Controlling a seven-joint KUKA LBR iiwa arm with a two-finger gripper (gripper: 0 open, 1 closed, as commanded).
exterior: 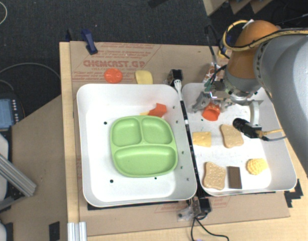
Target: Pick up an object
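The gripper (212, 102) reaches down into the back of the right bin (282, 177), just above one orange cup (211, 114); whether it holds the cup cannot be told. The grey arm (284, 69) comes in from the right, its orange band (249, 46) bent over the bin.

In that bin lie one yellow cheese square (202, 139), two bread slices (231, 135) (214, 175), one brown bar (234, 177) and one round yellow cookie (256, 166).

The left bin (89, 134) holds one green divided plate (143, 145) and one orange block (157, 110) near its back edge.

Behind the bins, the cardboard (119, 58) reads "CHEMCAST" in red, with one orange piece (113, 75) and one pale yellow piece (143, 77) lying on it.
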